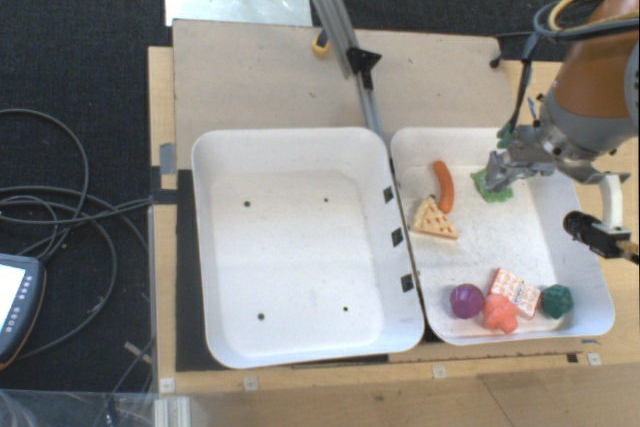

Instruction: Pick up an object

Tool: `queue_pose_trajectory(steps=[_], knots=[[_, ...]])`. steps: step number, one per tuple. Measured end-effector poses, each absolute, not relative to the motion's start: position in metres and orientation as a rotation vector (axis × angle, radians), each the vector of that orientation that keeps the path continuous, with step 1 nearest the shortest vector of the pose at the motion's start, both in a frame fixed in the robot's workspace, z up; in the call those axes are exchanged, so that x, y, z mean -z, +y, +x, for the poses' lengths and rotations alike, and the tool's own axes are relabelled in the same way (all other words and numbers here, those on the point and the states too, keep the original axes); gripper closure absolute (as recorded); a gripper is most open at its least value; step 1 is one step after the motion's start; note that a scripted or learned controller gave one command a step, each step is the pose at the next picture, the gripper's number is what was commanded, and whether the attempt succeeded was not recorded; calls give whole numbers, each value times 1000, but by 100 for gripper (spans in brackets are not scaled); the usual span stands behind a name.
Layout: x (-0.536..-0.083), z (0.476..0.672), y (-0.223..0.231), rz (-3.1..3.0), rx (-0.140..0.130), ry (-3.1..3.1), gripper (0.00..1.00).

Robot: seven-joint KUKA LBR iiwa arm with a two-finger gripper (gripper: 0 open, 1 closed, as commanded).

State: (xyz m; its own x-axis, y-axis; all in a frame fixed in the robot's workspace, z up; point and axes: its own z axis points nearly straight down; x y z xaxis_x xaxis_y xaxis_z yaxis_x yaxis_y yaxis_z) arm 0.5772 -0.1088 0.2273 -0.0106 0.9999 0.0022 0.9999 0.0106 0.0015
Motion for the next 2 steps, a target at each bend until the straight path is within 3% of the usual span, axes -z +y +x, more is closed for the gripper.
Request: queue_pose_trajectory(steps=[1, 2], knots=[[-229, 606, -58, -2210, 7, -2235, 100], [-221, 618, -10, -2211, 5, -2233, 100]])
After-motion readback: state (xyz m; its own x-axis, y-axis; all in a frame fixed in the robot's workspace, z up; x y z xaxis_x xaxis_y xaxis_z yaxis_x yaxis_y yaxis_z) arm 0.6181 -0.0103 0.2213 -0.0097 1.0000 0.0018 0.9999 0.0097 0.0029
